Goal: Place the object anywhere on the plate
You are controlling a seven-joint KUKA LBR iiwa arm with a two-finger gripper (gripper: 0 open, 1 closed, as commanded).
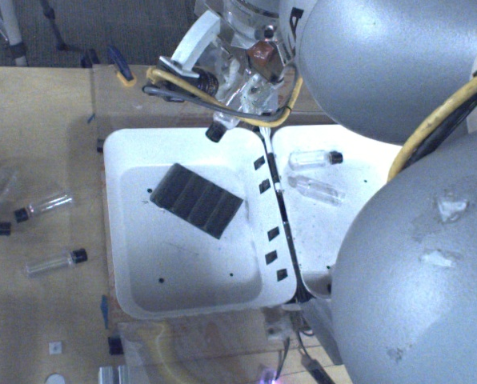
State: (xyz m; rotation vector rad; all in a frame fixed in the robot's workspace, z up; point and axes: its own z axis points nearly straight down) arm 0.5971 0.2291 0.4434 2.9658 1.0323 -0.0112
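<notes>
In the camera view, the end effector (250, 94) hangs above the far rim between the bins, apparently holding a clear vial (224, 121) by its black-capped end, though the clutter makes this uncertain. The dark plate (197, 201) lies in the left bin (142, 294). Travel left and lower before releasing.

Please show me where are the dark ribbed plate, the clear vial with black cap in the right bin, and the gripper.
dark ribbed plate (197, 201): camera view, on the middle of its ribbed top.
clear vial (312, 159): camera view, on its glass body.
gripper (240, 102): camera view, at its lower end above the bins.
</notes>
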